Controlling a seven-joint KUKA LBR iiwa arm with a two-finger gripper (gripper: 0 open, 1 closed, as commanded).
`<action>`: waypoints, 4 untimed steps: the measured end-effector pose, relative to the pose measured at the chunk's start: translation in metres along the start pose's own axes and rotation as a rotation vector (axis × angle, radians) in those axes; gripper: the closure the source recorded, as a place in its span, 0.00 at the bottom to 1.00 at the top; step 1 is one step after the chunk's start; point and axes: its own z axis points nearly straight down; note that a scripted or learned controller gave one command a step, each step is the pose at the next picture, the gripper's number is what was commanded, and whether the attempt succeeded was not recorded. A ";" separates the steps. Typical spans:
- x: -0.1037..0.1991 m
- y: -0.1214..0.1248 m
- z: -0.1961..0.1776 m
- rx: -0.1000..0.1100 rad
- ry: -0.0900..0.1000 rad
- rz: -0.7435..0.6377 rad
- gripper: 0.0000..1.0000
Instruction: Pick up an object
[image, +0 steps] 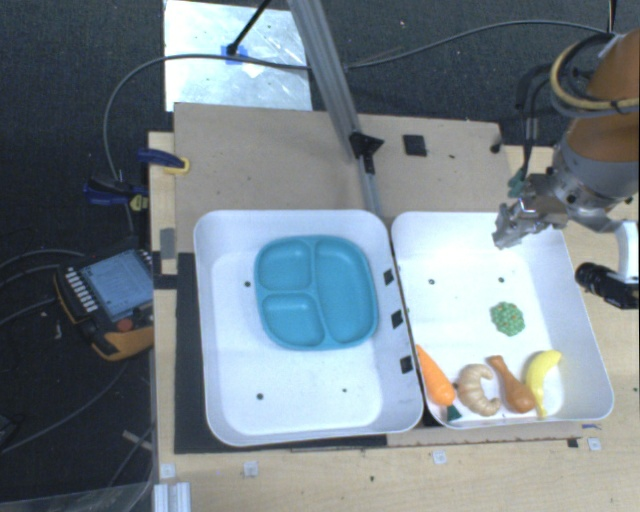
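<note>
The right bin (590, 330) holds several toy foods. A green broccoli piece (507, 318) lies near its middle. Along the front edge lie an orange carrot (434, 375), a tan shrimp (478, 388), a brown drumstick (509, 384) and a yellow banana (541, 375). My gripper (508, 228) hangs over the back part of the right bin, well behind the broccoli, with nothing visible between its fingers. The arm enters from the upper right.
The left bin (225, 400) holds a blue divided plate (315, 292). A grey pole (335, 90) slants across the back of the bench. Cables, clamps and a small device (108, 290) lie left of the bench.
</note>
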 end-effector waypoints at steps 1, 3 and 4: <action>0.055 -0.004 0.020 -0.001 0.001 -0.001 1.00; 0.163 -0.020 0.028 -0.002 0.001 -0.001 1.00; 0.211 -0.020 0.033 -0.002 0.001 -0.001 1.00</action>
